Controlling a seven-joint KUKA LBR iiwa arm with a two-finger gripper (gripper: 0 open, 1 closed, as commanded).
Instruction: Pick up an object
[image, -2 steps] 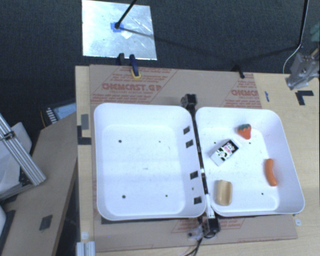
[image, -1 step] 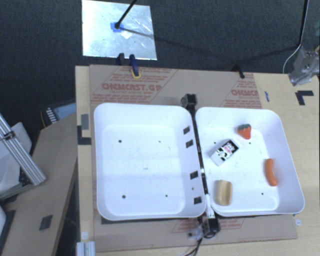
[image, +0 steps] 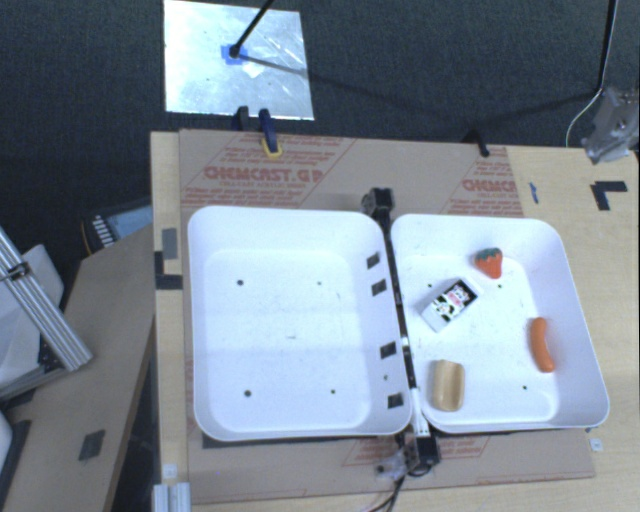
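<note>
1. Presently nothing is held, and four candidates lie in the right bin (image: 575, 300): a red-orange strawberry-like piece (image: 488, 262) toward 12 o'clock, a small black-and-white box (image: 449, 303) toward 9 o'clock, an orange sausage-shaped piece (image: 541, 344) toward 4 o'clock, and a tan rounded piece (image: 447, 385) toward 7 o'clock
2. The left bin (image: 200, 300) offers nothing to grasp, so the approach is best made over the right bin
3. The sausage-shaped piece is judged the easiest target, since it lies well apart from the others; it should be taken across its narrow width, from straight above
4. The tan piece lies near the wall beside the dividing hinge (image: 400, 330), so a descent there risks striking the rim
5. The box lies flat and tilted, so a slip is likely unless it is taken across its short sides
6. A pale grey part (image: 612, 125) at the 2 o'clock edge of the tabletop (image: 560, 175) is cut off and cannot be identified
7. Whether the gripper is spread or closed cannot be told
</note>
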